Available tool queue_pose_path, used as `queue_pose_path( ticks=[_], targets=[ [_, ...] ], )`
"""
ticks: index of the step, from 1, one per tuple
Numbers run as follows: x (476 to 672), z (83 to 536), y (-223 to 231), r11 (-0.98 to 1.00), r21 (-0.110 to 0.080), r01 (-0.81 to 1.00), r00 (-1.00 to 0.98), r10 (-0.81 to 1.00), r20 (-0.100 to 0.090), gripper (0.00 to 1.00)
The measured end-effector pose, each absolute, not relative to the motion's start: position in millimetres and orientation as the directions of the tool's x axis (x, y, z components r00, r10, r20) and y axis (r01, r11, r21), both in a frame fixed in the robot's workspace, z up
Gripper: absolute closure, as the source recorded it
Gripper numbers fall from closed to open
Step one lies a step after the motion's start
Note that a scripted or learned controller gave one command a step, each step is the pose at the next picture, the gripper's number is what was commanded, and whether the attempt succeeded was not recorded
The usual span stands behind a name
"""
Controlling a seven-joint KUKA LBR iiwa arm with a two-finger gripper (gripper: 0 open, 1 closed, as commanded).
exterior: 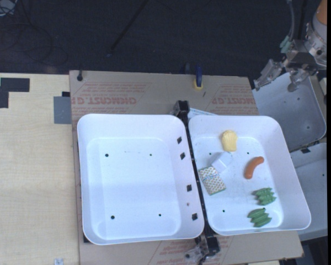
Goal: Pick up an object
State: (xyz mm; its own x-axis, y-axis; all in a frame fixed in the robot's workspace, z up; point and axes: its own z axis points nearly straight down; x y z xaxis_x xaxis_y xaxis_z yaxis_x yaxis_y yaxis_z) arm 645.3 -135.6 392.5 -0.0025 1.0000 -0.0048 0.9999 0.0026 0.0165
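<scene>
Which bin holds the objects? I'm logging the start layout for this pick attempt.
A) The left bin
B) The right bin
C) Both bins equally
B: the yellow piece, the orange sausage, the patterned packet and two green pods all lie in the right bin.

We note two bins side by side on a board, touching along a clipped middle seam. In the right bin, taking its centre as the dial: a lumpy item at twelve o'clock; a sausage-shaped item at three; a clear packet near centre, touching a patterned packet at its seven o'clock. Two pod clusters lie toward five o'clock, one just above the other. The gripper hangs beyond the bin's one o'clock corner, well apart from it. The left bin sits at nine o'clock of the right one.
</scene>
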Motion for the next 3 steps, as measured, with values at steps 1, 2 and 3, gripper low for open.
queue_pose_path(
  ticks=[1,2,3],
  targets=[
    [587.8,198,-190,-0.005,-0.016,1.0,0.005,1.0,0.003,0.0],
    [592.1,103,-181,0.0,0.007,1.0,0.0,1.0,-0.001,0.0],
    [616.9,311,-169,0.003,0.014,1.0,-0.003,1.0,-0.004,0.0]
  ],
)
